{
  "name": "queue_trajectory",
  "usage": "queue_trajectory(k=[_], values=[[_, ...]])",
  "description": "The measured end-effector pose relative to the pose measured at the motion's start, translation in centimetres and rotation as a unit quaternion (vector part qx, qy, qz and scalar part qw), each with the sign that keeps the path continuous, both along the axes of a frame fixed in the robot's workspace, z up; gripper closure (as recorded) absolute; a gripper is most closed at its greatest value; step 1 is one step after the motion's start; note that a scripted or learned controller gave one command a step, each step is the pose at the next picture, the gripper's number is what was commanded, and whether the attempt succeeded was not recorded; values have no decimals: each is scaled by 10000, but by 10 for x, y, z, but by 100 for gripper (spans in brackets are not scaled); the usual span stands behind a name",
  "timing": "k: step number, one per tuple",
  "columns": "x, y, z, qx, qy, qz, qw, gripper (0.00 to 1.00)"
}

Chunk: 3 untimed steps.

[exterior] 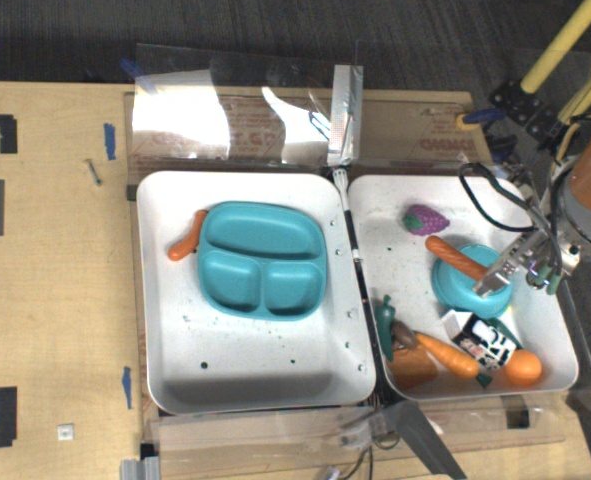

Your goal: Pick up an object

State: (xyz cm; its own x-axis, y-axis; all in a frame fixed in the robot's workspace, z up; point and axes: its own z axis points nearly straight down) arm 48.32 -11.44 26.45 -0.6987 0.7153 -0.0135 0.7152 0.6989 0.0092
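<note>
My gripper (503,276) hangs over the right bin (565,318), at the right edge of a teal bowl (465,286). An orange sausage-shaped piece (458,259) lies across the bowl's upper left rim. Just below the bowl sits a black and white object (486,342). Along the bin's front lie a toy carrot (448,355), an orange ball (523,368) and a brown piece (407,363). A purple grape bunch (424,219) rests near the bin's back. Nothing shows as held by the gripper.
The left bin (165,328) holds a teal divided plate (262,259) with an orange sausage (186,238) at its left edge. A small green item (386,317) lies by the divider between the bins. Black cables (490,196) trail over the right bin's back corner.
</note>
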Motion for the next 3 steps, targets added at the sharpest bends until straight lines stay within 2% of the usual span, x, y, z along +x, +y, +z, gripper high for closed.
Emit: queue_trajectory(k=[1,2,3], values=[[25,13,-145,29,139,-687,9975,100],[28,12,-139,22,72,-687,9976,0],[46,-2,-176,54,37,-2727,9621,0]])
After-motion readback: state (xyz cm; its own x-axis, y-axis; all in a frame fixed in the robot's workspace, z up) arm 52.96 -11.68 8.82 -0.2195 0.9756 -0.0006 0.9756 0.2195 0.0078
